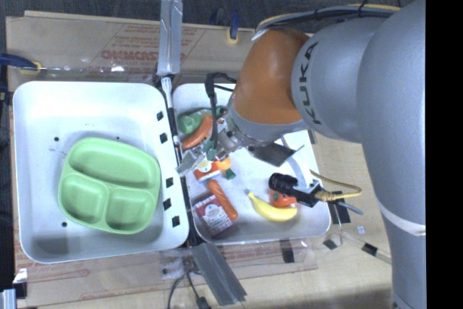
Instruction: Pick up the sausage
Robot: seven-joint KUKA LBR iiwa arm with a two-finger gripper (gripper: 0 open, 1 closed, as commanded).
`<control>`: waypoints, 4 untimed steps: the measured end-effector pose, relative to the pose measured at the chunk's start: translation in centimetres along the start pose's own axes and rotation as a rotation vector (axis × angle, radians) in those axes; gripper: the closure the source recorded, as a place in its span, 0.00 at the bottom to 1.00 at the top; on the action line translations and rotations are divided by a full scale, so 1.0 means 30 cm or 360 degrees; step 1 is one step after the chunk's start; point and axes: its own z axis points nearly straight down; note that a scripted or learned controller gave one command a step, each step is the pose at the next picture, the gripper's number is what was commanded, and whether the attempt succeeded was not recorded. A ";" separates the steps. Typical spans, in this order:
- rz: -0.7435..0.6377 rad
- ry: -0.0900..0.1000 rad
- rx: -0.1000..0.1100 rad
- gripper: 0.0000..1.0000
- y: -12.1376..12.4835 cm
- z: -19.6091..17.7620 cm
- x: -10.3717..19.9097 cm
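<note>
The big grey arm reaches in over the right bin, the one full of toy food. Its end effector hangs low near the left wall of that bin, in the middle of a little crowd of toys. I cannot tell if the end effector is released or clenched, because the round orange part of the arm hides most of it.

The sausage looks like the brown-red stick lying flat on the bin floor, a bit nearer the front than the end effector and apart from it. Nothing is picking it up yet. A small packet lies just beside it, and a banana lies to its right with a red toy touching it.

Another orange-red stick lies further back by a green toy. It looks much like the sausage, so a mix-up seems easy.

The left bin holds a green plate. Both bins sit on the counter.
</note>
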 end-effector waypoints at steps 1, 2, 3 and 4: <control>0.0065 0.0002 0.0003 0.00 -0.158 0.002 -0.080; 0.0326 -0.0001 0.0001 0.00 -0.104 0.001 -0.183; 0.0190 0.0005 0.0005 0.00 -0.029 0.003 -0.020; 0.0263 0.0000 0.0001 0.00 0.077 -0.011 0.078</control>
